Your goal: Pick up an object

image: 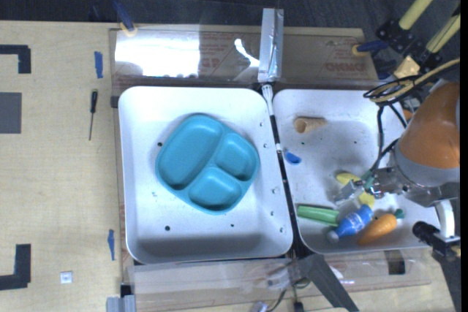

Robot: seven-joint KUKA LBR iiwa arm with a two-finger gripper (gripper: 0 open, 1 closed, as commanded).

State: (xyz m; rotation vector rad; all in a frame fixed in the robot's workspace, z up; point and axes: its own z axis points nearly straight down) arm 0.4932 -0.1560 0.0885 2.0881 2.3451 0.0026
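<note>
Dark carpet lies beyond the pale desk (pixel 51 157), where two white bins sit side by side. Our gripper (pixel 363 188) hangs low in the right bin (pixel 329 102), over a tight heap near its front edge: yellow piece (pixel 344 177), green stick (pixel 316 213), blue bottle (pixel 353 221), orange carrot (pixel 380 226). We cannot tell how it is set. Crowding could make us nudge neighbours or pinch nothing. The blue divided plate (pixel 208 161) fills the left bin.

A blue three-compartment plastic plate (pixel 208 161) is set in the left white bin (pixel 139 230). In the right white bin (pixel 322 146), a tan cone-shaped piece (pixel 308 124) lies toward the back, while a green cylinder (pixel 316 213), a blue bottle (pixel 352 222) and an orange carrot-shaped toy (pixel 380 226) are gathered along the front, side by side from left to right.
</note>
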